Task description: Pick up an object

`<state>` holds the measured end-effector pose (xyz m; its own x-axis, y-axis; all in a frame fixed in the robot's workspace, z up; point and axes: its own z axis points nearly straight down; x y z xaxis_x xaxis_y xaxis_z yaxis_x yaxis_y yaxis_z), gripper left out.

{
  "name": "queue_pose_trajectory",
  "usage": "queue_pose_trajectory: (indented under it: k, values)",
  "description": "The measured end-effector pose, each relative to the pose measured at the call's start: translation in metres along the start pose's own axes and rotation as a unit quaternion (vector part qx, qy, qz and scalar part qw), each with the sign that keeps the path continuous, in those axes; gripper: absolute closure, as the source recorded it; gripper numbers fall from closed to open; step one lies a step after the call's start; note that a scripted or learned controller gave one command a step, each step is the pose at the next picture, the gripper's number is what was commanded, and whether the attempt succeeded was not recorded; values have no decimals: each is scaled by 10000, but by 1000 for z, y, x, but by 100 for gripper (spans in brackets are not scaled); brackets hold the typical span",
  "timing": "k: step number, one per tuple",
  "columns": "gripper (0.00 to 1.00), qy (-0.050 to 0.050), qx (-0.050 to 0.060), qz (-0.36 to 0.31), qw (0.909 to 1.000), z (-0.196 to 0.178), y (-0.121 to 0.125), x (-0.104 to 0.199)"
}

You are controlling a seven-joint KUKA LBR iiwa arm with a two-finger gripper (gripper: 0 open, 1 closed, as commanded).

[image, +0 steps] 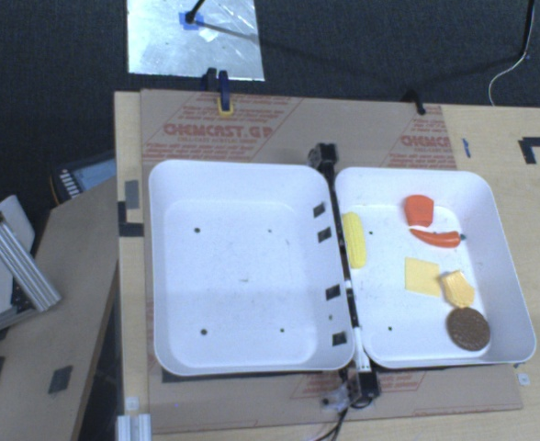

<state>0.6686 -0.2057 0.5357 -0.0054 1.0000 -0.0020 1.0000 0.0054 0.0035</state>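
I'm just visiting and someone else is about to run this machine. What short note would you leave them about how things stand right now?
Right bin holds everything: corn cob by the divider, orange piece at the back, red chili just in front of it, yellow flat slice, yellow chunk touching it, brown round cookie at the front.
Left bin: white, shallow, beside the right one.
Done: nothing lifted yet.
Left: pick up one object.

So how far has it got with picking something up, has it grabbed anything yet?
Nothing looks done yet. All the pieces lie loose in the right bin: a yellow corn cob, an orange block, a red chili, a pale yellow slice, a yellow chunk and a brown disc. Nothing is in hand. The whole pick is left.
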Motion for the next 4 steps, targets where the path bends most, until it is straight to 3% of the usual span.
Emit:
queue_pose_trajectory:
  k: [1, 2, 3, 4]
  values:
    - [100, -12, -22, -26, 10000, -12, 0, 1]
    - [0, -9, -16, -28, 10000, -12, 0, 1]
    - [100, -21, -37, -54, 10000, -23, 1, 2]
    - [0, -19, -33, -58, 10000, -23, 1, 2]
